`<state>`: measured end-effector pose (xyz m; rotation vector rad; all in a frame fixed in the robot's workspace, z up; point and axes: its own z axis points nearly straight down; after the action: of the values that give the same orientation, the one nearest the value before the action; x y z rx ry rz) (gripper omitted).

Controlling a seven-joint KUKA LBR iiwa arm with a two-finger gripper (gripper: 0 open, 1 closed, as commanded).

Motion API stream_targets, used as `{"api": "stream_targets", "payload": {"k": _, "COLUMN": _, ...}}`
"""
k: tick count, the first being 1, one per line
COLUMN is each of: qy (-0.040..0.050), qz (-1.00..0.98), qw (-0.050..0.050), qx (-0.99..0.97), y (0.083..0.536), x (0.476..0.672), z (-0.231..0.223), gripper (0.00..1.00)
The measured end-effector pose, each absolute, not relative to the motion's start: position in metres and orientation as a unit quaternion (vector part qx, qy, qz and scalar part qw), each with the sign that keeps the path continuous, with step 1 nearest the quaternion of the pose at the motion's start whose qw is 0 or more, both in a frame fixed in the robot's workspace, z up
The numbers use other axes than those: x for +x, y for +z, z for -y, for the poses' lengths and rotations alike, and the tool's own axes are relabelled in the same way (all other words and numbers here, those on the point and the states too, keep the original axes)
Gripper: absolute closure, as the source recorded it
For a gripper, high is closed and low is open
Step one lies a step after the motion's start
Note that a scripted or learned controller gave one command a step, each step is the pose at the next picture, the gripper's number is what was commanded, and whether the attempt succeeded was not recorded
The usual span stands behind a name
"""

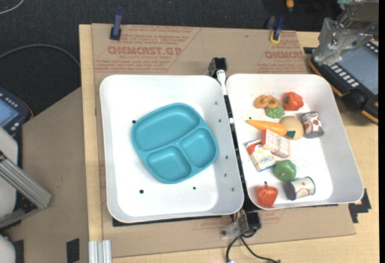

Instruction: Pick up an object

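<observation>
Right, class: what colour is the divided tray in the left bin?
Turquoise blue. The divided tray shows best in the camera view, lying in the left bin.

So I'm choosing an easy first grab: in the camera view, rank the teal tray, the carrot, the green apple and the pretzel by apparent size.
1. teal tray, by far largest
2. carrot
3. green apple and pretzel: too alike to rank

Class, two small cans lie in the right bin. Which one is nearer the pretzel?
The can beside the red pepper, near the pretzel; the other can lies by the bin's near edge.
</observation>
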<state>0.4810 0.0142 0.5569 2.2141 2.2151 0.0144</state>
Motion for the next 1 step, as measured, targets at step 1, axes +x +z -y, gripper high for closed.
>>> {"api": "stream_targets", "payload": {"k": 1, "qy": -0.0054, "qz": -0.709, "qw": -0.005, "qx": 0.705, "y": 0.4353, "x": 0.4782, "z": -0.0669, "gripper": 1.0}}
